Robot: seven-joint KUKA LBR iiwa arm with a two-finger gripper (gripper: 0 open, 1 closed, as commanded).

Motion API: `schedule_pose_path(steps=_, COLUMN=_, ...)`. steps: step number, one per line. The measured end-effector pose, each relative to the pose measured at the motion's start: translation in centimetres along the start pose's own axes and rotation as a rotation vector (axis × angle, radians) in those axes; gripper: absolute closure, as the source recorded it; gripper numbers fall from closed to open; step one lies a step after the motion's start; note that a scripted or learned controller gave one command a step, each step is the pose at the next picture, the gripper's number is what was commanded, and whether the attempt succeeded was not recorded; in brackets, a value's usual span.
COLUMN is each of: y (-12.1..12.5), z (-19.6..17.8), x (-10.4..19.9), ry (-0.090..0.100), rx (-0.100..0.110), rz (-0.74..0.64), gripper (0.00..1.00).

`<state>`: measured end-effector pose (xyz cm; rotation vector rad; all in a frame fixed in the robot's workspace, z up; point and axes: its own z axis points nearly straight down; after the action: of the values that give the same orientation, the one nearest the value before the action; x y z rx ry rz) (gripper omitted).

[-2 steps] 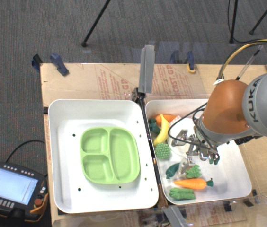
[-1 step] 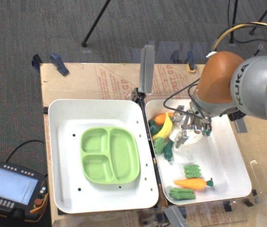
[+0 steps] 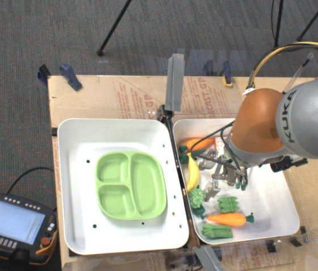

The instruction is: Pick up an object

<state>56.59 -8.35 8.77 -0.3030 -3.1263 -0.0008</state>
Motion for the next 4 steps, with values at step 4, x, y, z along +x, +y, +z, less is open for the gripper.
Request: schedule_pose_path(steps=4, y=-0.5, z=0.0, x=-0.1, ry=0.0, rx=0.0, rz=-0.003, gripper=0.0)
